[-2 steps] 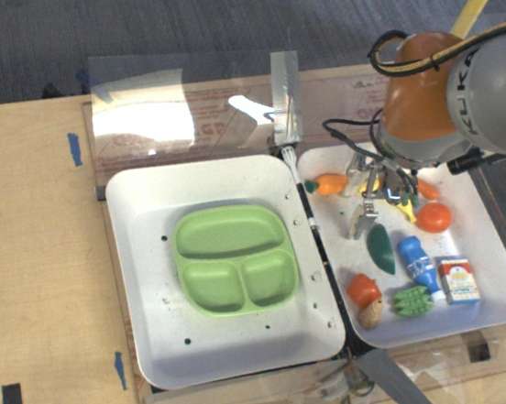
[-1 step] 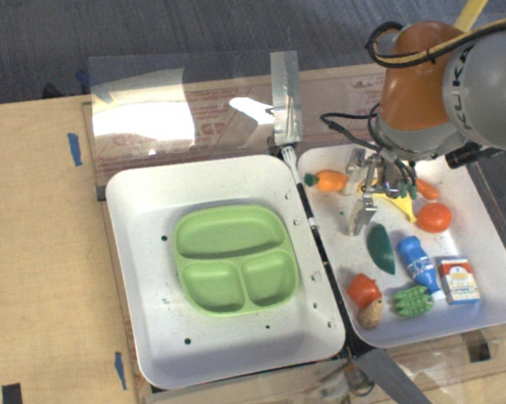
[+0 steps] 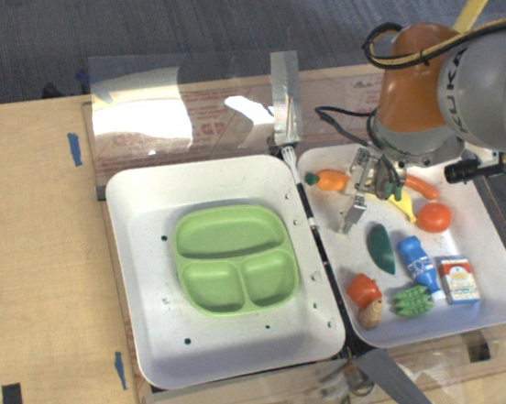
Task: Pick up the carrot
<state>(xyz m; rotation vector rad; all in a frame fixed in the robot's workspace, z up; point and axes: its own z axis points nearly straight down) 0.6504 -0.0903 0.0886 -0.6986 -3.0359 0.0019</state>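
Carrot (image 3: 331, 180) left of end effector (image 3: 361, 199).

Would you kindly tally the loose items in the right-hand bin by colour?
Orange: 2, carrot and another orange piece
Red: 2
Green: 2
Blue: 1, bottle
Yellow: 1
White-and-red: 1, carton
Tan: 1
Total: 10

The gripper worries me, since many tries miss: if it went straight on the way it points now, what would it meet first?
The gripper points down and leftward, so it would likely meet the bare floor of the right bin first. The carrot lies just up-left of that line; depth is uncertain.
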